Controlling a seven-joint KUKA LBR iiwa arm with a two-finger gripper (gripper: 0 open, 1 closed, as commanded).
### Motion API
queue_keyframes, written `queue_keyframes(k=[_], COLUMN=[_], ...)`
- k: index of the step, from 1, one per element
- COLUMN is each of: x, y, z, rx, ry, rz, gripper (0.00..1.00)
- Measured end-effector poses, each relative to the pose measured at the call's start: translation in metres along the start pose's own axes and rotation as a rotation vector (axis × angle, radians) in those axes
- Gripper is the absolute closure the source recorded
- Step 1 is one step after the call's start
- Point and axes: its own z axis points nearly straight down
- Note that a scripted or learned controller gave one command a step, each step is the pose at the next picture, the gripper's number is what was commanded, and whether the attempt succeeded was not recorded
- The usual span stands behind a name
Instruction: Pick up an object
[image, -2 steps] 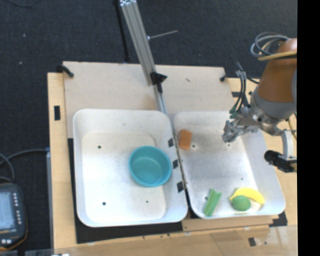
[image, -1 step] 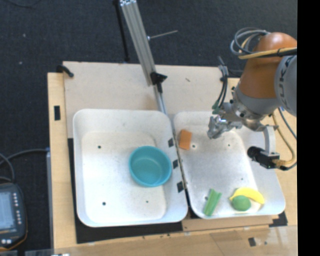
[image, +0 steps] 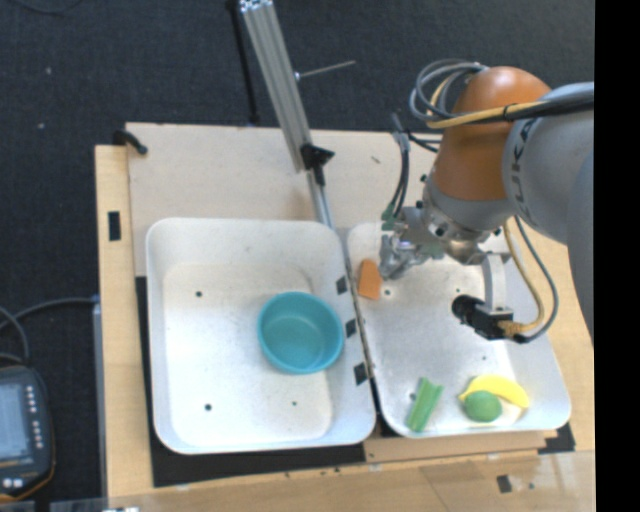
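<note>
Nearby, the hand (image: 393, 262), its grip state unclear, hovers beside the orange block (image: 369, 280), whose long axis runs near-to-far.

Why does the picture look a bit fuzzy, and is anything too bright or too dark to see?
Camera view: the whole picture is soft and grainy; the left bin and right bin are bright white with little detail; the floor beyond the bench is nearly black; the gripper is a blurry grey clump, so its shape is hard to read; the blue bowl and orange block stay clear.

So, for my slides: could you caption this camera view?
Arm's gripper above the right bin near an orange block; teal bowl in the left bin.
</note>
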Motion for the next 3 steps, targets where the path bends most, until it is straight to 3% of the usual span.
queue_keyframes(k=[1, 2, 3], x=[0.051, 0.108, 0.105], y=[-0.007, -0.017, -0.017], z=[-0.012, -0.001, -0.001], rx=[-0.004, 0.001, 0.0], ry=[0.001, 0.001, 0.0], rz=[-0.001, -0.001, 0.004], gripper=[1.0, 1.0, 0.0])
